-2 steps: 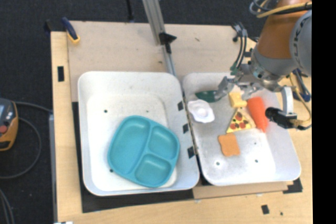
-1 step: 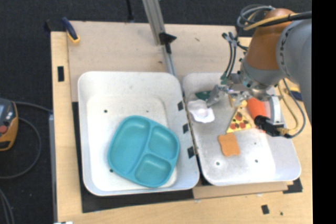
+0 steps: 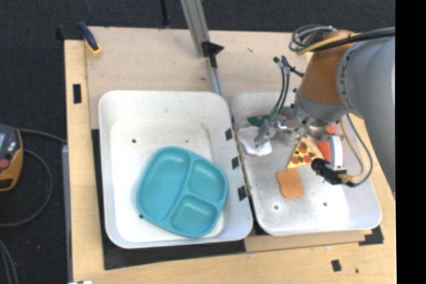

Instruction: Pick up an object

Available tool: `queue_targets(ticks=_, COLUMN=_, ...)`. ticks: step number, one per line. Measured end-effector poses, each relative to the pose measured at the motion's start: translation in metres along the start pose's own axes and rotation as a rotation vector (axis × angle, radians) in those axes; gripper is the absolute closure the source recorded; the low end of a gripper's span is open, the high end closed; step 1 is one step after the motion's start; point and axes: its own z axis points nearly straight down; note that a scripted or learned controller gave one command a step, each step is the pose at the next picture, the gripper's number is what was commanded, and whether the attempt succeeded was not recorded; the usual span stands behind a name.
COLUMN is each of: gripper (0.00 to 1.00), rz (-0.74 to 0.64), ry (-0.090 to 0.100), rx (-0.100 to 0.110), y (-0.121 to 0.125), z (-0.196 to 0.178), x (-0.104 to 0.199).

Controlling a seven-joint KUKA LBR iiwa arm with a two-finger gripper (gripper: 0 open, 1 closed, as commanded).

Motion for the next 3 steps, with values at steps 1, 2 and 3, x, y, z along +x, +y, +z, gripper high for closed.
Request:
queue_targets(ticks=1, gripper=1.0, rz=0.002, ry=-0.001, rx=-0.007, y=0.002, z=-0.015, x=-0.001)
queue_targets(ticks=2, gripper=1.0, rz=-0.002, ry=-0.001, rx=-0.01, y=0.006, z=-0.08, x=-0.004)
queue_targets(ticks=3, gripper=1.0, rz=-0.001, ry=-0.002, rx=-0.01, y=0.011, z=-0.132, x=-0.015)
